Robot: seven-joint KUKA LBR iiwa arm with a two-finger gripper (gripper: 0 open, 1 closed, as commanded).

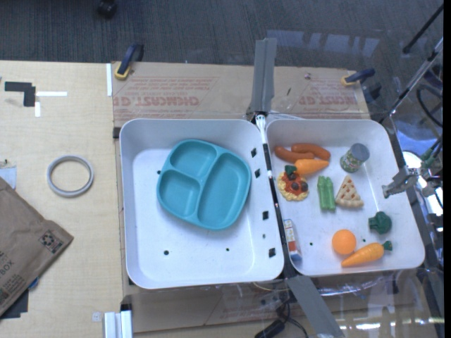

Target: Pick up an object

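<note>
Currently, you are at the approach step. The gripper [399,182] sits at the right rim of the right bin [405,259]; whether it is released or clenched cannot be told. The broccoli [380,222] lies nearest, inside that rim. Next, centre over it and descend.

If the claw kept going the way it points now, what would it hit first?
Probably the pizza slice, lying left of the claw, which is at the right bin's rim; its height is unclear.

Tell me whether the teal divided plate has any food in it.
Empty. The teal plate lies flat in the left bin, and all three of its compartments show bare teal.
</note>
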